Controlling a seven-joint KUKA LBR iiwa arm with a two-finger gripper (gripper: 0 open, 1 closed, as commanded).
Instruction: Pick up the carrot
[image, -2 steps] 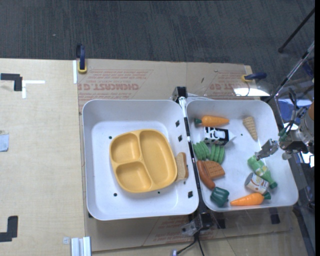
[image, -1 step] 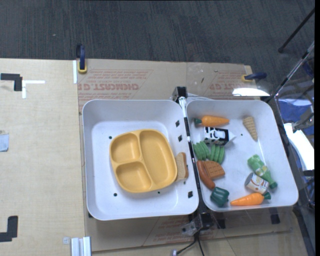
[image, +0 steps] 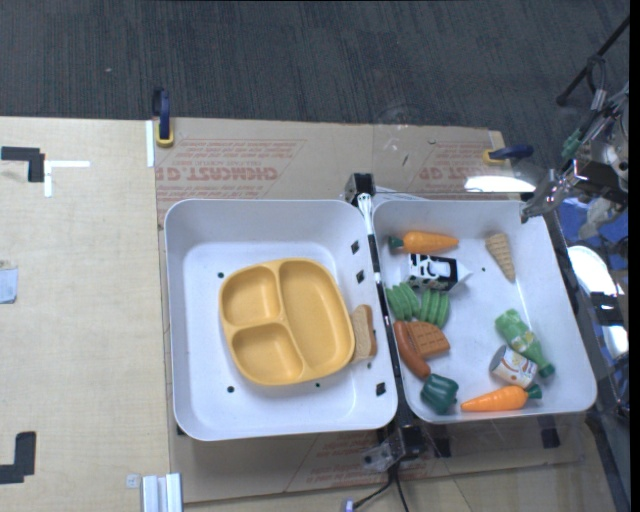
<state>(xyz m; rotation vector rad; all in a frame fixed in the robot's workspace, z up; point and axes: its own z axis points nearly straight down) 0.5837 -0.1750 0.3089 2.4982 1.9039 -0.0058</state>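
Orange against the white plastic, one carrot (image: 495, 400) lies in the right bin (image: 566, 300) close along its near wall, green top toward the right. A green pepper (image: 438, 392) is just beside its tip and a small can (image: 512, 368) sits right behind it. That crowding probably makes it the harder pick, since the wall and the can leave little room on either side.

Further in, a green bottle (image: 522, 335) leans near the can. A sausage (image: 410, 350) and a brown waffle-like slice (image: 430, 338) touch each other, and a bunch of green beans (image: 410, 300) lies behind them. Beyond these are a black-and-white toy (image: 435, 270) that I cannot identify and a tan cone (image: 500, 255).

The second carrot (image: 425, 241) lies near the far wall, lengthwise left to right, with bare floor in front and behind. I judge it the easier target.

In the left bin (image: 185, 330), a yellow divided plate (image: 285, 320) rests flat with a bread slice (image: 362, 333) touching its right edge. It looks like a drop-off spot.

Clamps (image: 160, 118) at the far edge pin the cardboard sheet (image: 260, 165) so the bins do not slide.

Whether the gripper is apart or together, I cannot tell.
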